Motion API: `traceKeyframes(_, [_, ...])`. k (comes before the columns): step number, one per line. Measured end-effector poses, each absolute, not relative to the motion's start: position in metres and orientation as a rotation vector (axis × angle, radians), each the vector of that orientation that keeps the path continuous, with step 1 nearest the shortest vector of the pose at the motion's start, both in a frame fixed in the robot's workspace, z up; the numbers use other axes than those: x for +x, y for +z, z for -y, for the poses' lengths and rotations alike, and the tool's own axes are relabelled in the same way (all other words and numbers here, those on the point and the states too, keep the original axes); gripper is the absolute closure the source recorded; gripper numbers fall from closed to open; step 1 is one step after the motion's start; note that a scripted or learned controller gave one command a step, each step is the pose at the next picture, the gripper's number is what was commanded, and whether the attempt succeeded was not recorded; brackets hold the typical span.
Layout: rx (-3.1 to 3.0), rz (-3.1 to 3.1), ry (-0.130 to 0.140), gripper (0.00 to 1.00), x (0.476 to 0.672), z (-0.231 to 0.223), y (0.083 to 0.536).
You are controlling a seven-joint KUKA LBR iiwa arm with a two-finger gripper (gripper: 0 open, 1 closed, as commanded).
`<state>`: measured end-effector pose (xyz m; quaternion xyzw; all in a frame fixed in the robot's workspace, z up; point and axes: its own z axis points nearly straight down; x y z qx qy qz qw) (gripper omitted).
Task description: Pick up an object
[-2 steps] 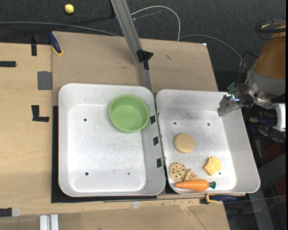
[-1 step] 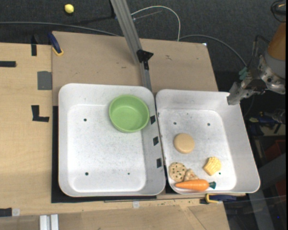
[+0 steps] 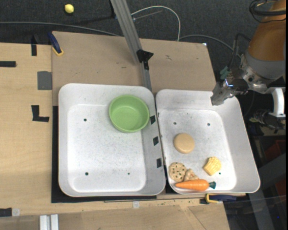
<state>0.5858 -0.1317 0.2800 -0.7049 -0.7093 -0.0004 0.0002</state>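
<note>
The gripper (image 3: 220,96) hangs over the upper right corner of the right bin (image 3: 230,128), carrying nothing; how its jaws stand cannot be told from here. Candidate objects lie in that bin: a tan round bun (image 3: 184,143) near the centre, standing apart; a yellow piece (image 3: 211,166), cookies (image 3: 178,170) and a carrot (image 3: 194,185) crowded along the near wall. A green bowl (image 3: 129,113) sits in the left bin (image 3: 77,143). Recommendation: target the bun, descend squarely over it, and avoid the cluttered wall.

One fixed camera above the bench (image 3: 110,56), slanting down, both bins framed
</note>
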Motion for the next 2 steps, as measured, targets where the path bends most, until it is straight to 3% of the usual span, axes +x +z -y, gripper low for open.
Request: traceKeyframes(2, [-2.214, 2.225, 0.002, 1.0, 0.576, 0.045, 0.257])
